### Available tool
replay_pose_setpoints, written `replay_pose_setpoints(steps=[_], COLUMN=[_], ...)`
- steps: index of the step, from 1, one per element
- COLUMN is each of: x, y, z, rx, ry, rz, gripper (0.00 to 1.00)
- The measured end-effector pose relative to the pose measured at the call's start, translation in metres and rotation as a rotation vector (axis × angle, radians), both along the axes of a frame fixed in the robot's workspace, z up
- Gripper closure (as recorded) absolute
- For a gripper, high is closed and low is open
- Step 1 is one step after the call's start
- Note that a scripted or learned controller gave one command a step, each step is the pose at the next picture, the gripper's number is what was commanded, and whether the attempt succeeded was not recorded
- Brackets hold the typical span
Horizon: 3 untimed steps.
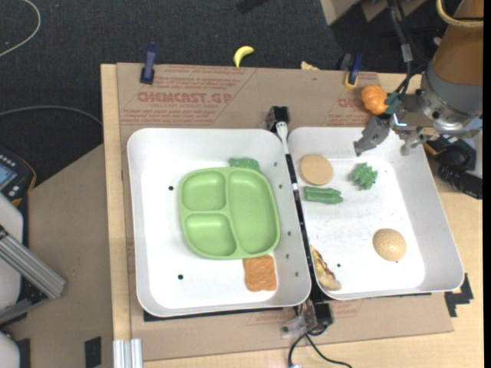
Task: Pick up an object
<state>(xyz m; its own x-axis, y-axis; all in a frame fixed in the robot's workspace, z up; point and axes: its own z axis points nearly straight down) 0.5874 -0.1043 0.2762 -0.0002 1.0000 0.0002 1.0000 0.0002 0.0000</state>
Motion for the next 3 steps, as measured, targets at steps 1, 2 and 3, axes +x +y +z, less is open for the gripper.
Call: replay_pose_setpoints(steps=[1,2,3], x=[-0.019,-0.016,-0.045], y=[0.055,0.052,0.137], z=[-0.097,-0.080,-0.066], rx=[0.004,0.000,0.005], ry=[0.011,-0.003,0.003], rz=[0.004,-0.001,0.009], gripper=[0.00,1.00,1.00])
